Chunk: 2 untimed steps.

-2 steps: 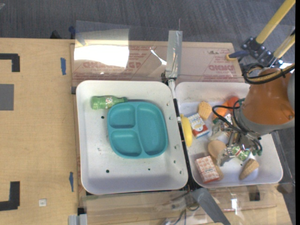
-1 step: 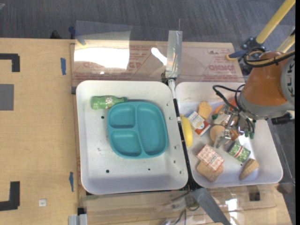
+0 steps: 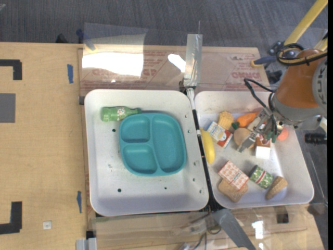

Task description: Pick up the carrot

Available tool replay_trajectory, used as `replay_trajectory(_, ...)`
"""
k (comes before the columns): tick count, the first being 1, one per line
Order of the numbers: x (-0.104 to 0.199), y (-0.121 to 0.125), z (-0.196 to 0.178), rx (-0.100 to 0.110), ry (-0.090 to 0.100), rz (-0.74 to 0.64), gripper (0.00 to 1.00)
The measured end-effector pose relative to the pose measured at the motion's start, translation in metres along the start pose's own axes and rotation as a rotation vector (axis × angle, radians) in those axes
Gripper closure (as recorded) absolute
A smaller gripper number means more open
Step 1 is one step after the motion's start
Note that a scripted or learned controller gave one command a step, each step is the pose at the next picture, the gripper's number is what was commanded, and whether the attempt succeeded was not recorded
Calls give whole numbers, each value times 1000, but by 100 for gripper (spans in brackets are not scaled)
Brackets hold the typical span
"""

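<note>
A wooden surface (image 3: 36, 139) carries two shallow white bins side by side, the left bin (image 3: 99, 191) holding a teal divided plate (image 3: 153, 144) with a green bottle (image 3: 117, 113) lying along its upper edge. The grey arm (image 3: 299, 87), with its orange band, reaches in from the right over the right bin (image 3: 299, 184), its fingers (image 3: 256, 136) lowered among a scatter of toy food. The fingers appear slightly parted with nothing visibly caught between them, their tips just beside a round tan piece (image 3: 241, 136) and a white block (image 3: 263, 151). The carrot (image 3: 247, 120) lies in the upper part of the right bin, tilted, just up and to the left of the fingers and apart from them, beside a yellow wedge (image 3: 226, 120). A banana (image 3: 208, 146) rests along the bin's left wall, next to a small red and white carton (image 3: 219, 133). Nearer the front lie a red checked box (image 3: 232, 174) on a brown bun (image 3: 231, 190), a green can (image 3: 261, 177) and a tan oval roll (image 3: 276, 187).
</note>
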State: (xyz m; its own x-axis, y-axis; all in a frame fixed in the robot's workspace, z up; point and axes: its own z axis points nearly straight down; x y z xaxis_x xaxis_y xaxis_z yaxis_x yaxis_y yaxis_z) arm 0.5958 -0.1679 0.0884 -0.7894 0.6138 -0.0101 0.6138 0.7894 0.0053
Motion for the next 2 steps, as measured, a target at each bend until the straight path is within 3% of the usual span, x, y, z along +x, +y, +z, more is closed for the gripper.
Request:
replay_trajectory(1,-9,50,1,10,12,106,0)
replay_trajectory(2,-8,99,-53,1,3,290,0)
